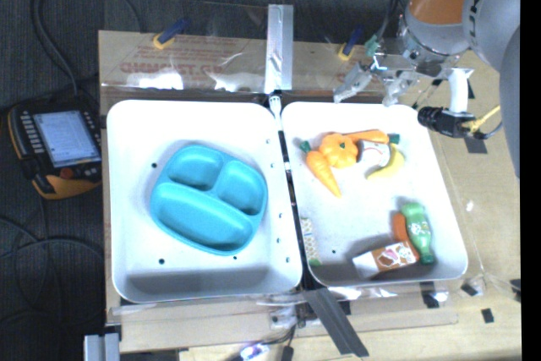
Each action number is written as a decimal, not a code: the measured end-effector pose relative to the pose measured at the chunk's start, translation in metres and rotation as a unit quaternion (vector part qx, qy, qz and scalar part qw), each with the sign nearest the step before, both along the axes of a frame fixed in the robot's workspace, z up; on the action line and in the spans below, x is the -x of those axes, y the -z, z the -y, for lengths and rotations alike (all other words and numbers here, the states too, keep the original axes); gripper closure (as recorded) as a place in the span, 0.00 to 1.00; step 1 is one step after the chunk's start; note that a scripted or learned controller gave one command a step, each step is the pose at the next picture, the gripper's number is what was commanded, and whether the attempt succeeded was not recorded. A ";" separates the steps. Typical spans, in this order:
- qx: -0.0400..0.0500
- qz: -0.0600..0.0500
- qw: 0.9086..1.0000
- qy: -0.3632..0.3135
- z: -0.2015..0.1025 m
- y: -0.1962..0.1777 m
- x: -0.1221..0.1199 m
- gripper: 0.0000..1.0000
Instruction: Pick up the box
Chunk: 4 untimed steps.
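The box point(385, 259) is a small white and brown carton that lies on its side near the front wall of the right bin point(446, 182). A green bottle point(418, 233) lies against its right end. My gripper point(370, 90) hangs over the back rim of the right bin, far behind the box. It is open, with its fingers spread and nothing between them.
A carrot point(324, 170), an orange round toy point(339, 149) and a banana point(385, 166) cluster in the back half of the right bin. A blue divided tray point(209, 197) lies in the left bin point(127, 182). A black pendant point(55, 144) sits left of the bench.
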<state>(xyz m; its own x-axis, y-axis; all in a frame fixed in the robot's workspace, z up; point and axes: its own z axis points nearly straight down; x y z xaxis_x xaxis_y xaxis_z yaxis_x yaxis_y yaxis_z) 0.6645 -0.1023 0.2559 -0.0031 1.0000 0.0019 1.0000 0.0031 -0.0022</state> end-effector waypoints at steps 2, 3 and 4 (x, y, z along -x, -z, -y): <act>0.003 0.001 0.992 -0.127 0.123 -0.179 0.069 0.00; 0.002 0.002 0.939 -0.344 0.121 -0.179 0.111 0.00; 0.002 0.003 0.839 -0.544 0.121 -0.179 0.172 0.00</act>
